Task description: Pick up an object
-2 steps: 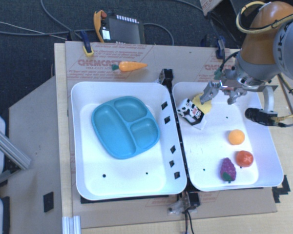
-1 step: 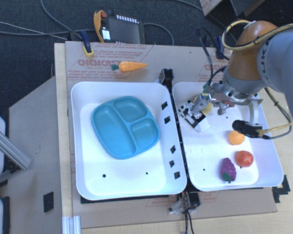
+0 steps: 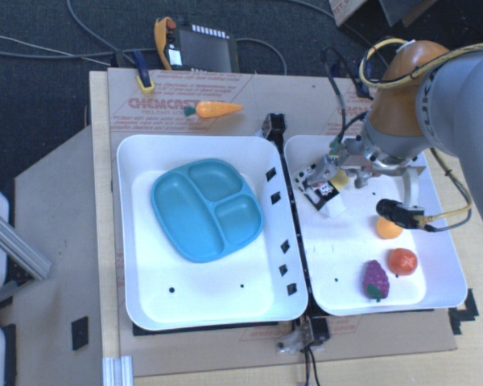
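In the right bin (image 3: 443, 288) lie three small objects: an orange fruit (image 3: 388, 229), a red tomato (image 3: 402, 260) and a purple, grape-like piece (image 3: 376, 280) with a green tip. My gripper (image 3: 324, 190) hangs low over the upper left part of this bin, close to the wall between the bins. It is well to the left of the orange fruit and above the purple piece, and touches none of the three. Nothing is visibly held in it. The grey arm with its orange band (image 3: 406, 79) reaches in from the upper right.
The left bin (image 3: 137, 280) holds a blue divided plate (image 3: 207, 207). A toy carrot (image 3: 213, 109) lies on the bench behind the left bin. A black cable plug (image 3: 398, 211) hangs just over the orange fruit. Black clips line the wall between the bins.
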Motion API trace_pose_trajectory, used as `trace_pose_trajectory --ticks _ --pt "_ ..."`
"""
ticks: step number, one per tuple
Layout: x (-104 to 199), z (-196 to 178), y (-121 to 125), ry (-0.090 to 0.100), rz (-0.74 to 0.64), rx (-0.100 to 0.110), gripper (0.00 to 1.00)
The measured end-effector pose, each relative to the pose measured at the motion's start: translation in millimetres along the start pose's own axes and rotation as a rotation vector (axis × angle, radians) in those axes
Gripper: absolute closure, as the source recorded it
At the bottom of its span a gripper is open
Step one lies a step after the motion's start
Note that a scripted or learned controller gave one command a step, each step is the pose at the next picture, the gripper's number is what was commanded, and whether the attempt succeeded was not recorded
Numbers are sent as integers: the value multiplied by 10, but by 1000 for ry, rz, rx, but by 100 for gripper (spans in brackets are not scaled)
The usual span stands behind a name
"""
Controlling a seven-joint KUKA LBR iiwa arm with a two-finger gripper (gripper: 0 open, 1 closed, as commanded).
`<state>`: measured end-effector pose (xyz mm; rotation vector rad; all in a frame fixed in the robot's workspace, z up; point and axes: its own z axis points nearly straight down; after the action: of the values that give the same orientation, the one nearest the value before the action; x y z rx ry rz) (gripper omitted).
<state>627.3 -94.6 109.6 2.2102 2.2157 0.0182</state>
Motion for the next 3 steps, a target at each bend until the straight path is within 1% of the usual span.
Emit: trace_pose_trajectory --ticks 1,2,3 --pt "10 -117 26 1 0 -8 100" --pt "5 -772 68 -1 1 9 100" --pt "6 -1191 90 0 1 10 100"
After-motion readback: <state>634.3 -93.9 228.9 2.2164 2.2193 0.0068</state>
